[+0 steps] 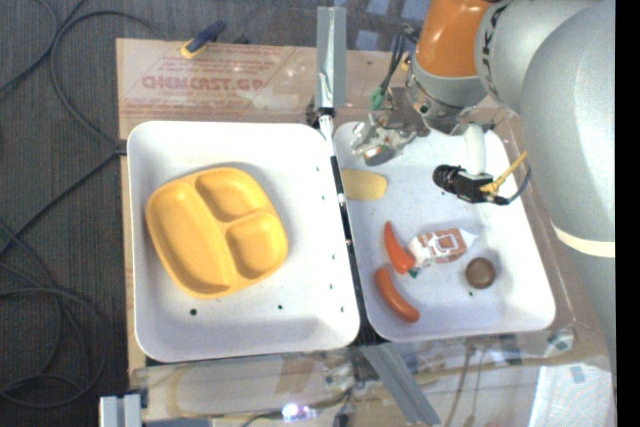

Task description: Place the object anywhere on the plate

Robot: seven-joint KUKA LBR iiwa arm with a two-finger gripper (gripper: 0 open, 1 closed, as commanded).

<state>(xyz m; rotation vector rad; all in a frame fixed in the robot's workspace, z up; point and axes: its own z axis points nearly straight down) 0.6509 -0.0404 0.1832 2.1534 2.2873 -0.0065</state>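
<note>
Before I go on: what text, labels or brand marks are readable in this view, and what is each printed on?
Red lettering on the cardboard sheet behind the left bin: too faint and blurred to read with confidence.
Printing on the small packet in the right bin: too small to read.
Nothing readable on the yellow plate, the arm or the pincer.
</note>
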